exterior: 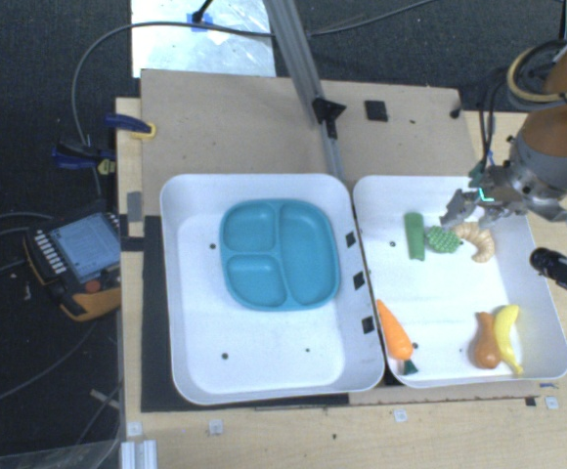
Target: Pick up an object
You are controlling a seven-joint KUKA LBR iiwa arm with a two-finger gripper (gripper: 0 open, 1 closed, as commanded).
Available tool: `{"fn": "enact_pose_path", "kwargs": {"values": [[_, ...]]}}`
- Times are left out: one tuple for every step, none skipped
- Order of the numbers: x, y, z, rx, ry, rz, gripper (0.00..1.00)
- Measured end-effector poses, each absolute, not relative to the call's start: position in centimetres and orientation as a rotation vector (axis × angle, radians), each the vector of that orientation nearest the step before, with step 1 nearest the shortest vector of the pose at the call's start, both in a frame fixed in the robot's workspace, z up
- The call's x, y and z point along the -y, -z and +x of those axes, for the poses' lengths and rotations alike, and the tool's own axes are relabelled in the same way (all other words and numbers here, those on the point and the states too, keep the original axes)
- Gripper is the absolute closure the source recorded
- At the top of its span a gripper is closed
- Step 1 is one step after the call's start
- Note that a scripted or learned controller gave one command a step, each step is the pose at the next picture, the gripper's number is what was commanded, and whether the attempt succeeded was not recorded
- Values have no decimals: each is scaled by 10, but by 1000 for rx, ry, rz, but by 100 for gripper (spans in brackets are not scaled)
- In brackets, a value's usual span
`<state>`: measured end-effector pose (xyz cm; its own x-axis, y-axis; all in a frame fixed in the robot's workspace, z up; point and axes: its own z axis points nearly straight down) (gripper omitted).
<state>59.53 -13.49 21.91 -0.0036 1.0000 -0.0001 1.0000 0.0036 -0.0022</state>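
Observation:
My gripper [469,217] hangs over the back of the right bin [533,291], open with nothing between its fingers. Just below its tips lie a green leafy toy [444,240] and a tan curved pastry-like piece [480,241], touching each other. A green cucumber stick [416,235] lies just left of them. At the bin's front left rests an orange carrot [394,328]. A yellow banana [507,336] and an orange-brown piece [485,341] sit together at the front right.
The left bin [196,291] holds a blue divided plate [280,254]. The dividing rims of the two bins meet near the carrot. A slanted grey pole [298,52] crosses the bench behind the bins. Cables and the arm's black fitting [557,262] are at the right.

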Motion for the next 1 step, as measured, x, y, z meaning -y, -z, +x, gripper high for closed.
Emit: {"fn": "enact_pose_path", "kwargs": {"values": [[135, -221, 596, 2227, 1, -2218, 0]]}}
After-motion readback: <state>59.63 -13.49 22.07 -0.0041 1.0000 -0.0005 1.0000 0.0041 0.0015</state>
